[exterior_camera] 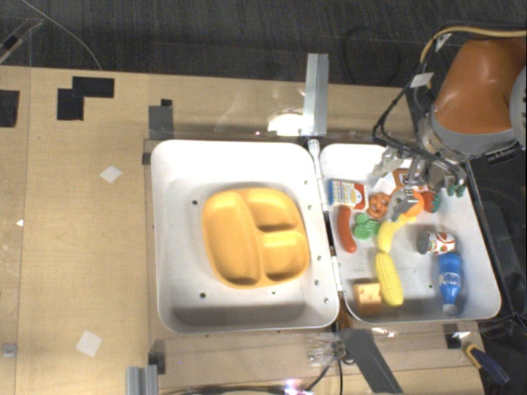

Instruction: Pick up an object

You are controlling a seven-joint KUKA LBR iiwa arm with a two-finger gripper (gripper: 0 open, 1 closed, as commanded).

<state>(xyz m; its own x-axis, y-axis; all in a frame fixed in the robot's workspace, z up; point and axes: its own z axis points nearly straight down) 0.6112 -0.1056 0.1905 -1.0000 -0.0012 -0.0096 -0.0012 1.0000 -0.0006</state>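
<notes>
I can't make out the small orange toy [380,205] under the gripper [409,189]; the arm [482,89] is cut off at the frame's right edge.

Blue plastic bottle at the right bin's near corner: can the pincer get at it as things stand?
Probably yes. The blue plastic bottle lies uncovered, with only a small can beside it; the pincer hovers further back.

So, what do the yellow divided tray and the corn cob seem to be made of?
The yellow divided tray looks like moulded plastic, smooth and matte, with rounded compartments. The corn cob seems a plastic toy: uniform bright yellow, slight sheen. Neither is certain from the look alone.
</notes>
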